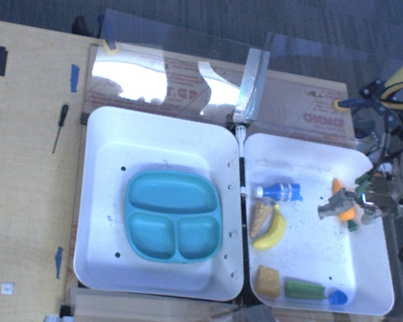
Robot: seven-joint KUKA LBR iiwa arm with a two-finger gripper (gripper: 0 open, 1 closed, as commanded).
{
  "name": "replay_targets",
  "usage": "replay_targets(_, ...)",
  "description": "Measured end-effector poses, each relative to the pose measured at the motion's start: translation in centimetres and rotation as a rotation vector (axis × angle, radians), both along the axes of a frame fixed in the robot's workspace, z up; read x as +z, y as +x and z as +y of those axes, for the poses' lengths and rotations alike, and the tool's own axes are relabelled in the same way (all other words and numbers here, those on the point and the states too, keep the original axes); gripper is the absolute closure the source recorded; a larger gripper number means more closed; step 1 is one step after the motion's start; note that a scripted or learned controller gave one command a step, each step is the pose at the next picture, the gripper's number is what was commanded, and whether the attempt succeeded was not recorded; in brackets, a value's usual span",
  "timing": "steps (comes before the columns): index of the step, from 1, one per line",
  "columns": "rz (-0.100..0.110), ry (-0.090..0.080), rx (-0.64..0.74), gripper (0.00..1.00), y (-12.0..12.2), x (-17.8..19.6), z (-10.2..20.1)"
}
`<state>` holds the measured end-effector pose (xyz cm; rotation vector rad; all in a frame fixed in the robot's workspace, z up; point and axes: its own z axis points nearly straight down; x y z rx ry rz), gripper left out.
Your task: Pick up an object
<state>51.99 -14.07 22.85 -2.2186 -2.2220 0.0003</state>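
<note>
Camera view showed the grey two-finger gripper (341, 210) low in the right white bin (369, 297), fingers closed around a small orange object (345, 210). Grasp step looked done; next move called for a straight lift, watching for slip.

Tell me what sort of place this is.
Most likely a robotics lab bench set up for pick-up trials: a robot arm's gripper hangs over two shallow white bins, toy items such as a banana lie in one, and blue tape marks dot the wooden bench.
</note>
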Motion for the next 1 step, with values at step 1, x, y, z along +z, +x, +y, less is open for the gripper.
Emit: replay_targets(1,0.001,-0.001,-0.184,0.00,8.36,-6.53,-2.39)
